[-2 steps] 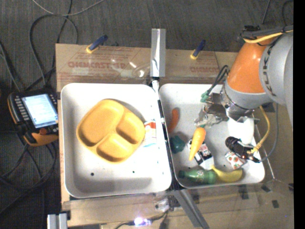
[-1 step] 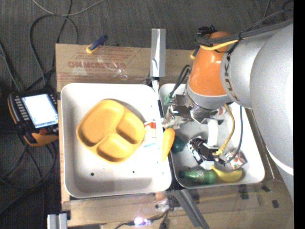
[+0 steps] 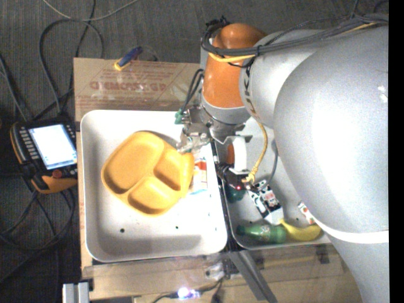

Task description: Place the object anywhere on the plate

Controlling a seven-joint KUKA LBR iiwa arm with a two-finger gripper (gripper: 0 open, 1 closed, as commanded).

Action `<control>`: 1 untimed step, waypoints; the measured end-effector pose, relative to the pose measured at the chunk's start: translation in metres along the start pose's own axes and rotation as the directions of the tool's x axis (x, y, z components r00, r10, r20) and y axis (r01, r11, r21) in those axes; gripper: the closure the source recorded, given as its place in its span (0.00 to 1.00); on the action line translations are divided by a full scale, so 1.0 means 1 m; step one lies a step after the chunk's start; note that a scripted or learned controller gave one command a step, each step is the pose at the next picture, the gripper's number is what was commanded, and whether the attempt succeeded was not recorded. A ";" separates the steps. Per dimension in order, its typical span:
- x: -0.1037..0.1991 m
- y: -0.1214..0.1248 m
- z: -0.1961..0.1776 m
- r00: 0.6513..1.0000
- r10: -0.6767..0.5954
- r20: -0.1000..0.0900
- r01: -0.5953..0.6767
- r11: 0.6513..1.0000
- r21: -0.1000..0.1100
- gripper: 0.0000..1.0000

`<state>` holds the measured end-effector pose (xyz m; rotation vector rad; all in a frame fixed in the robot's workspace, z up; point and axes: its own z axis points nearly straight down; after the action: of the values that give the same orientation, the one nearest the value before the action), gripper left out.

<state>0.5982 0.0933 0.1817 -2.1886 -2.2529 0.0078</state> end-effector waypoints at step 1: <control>0.040 -0.004 0.001 1.000 0.009 0.000 -0.009 1.000 0.001 1.00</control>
<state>0.5930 0.1332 0.1805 -2.1989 -2.2422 0.0094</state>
